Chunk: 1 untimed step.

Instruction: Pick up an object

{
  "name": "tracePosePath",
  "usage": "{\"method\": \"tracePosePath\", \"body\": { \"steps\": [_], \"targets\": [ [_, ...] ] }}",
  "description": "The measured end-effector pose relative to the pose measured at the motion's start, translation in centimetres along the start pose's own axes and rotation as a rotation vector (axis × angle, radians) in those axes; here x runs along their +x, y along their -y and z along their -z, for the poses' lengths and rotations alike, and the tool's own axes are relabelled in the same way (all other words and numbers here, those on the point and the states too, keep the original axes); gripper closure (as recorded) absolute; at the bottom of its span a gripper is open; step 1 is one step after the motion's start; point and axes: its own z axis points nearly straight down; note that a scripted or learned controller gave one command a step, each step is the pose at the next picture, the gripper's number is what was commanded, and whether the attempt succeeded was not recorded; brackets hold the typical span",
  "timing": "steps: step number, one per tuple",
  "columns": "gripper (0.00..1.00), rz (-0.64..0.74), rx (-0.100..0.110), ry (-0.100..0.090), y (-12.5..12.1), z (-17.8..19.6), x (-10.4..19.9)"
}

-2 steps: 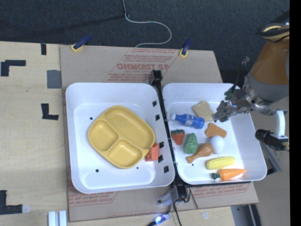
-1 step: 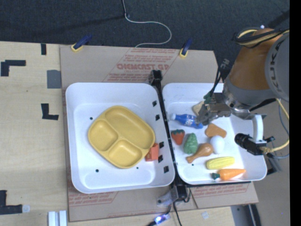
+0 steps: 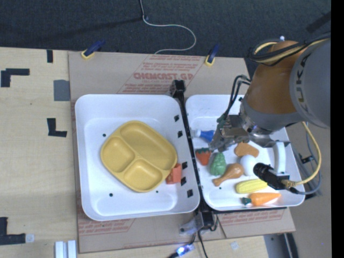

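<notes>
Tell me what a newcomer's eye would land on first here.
The yellow divided plate in the left bin stands out, with a small orange piece at its right edge. In the right bin, the tool hangs over a heap of toy food, near a green vegetable.

The white bins (image 3: 88, 117) looked like smooth glossy plastic; the yellow divided tray (image 3: 138, 156) matt plastic; the bench sheet (image 3: 156, 77) plain cardboard.

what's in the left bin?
The left bin holds a yellow tray and a small orange piece touching its right edge. Anything under the tray is hidden.
</notes>
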Motion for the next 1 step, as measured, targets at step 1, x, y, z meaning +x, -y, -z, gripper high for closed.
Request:
{"method": "tracePosePath", "body": {
  "steps": [1],
  "targets": [
    [1.0,-0.002,-0.001,0.001,0.48,0.24,3.3]
  ]
}}
